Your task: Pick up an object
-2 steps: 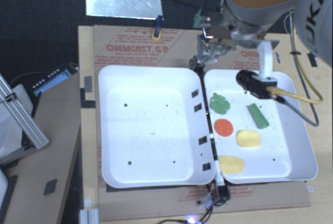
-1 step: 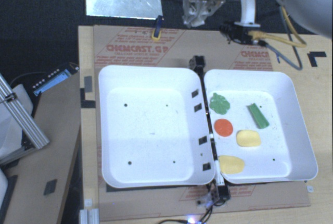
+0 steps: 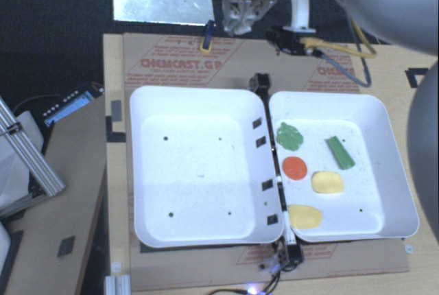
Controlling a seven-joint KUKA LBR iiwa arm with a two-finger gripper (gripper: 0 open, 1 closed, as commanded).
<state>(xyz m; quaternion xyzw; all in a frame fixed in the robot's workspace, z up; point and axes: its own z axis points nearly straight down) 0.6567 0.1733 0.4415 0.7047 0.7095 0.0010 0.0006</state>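
Lying in the right bin (image 3: 384,149), green stick (image 3: 340,152) points up-left to down-right.

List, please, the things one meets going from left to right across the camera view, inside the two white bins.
Left bin → green leafy piece → red round piece → green stick, all three pieces in the right bin. The two yellow pieces overlap these in the order, so I leave them out.

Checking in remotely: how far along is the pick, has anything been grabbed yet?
Nothing looks picked so far. The gripper is up beyond the bins' far edge, with no object seen in it. All five items lie in the right bin: green leafy piece, green stick, red disc and two yellow pieces. The approach, grasp and lift all remain.
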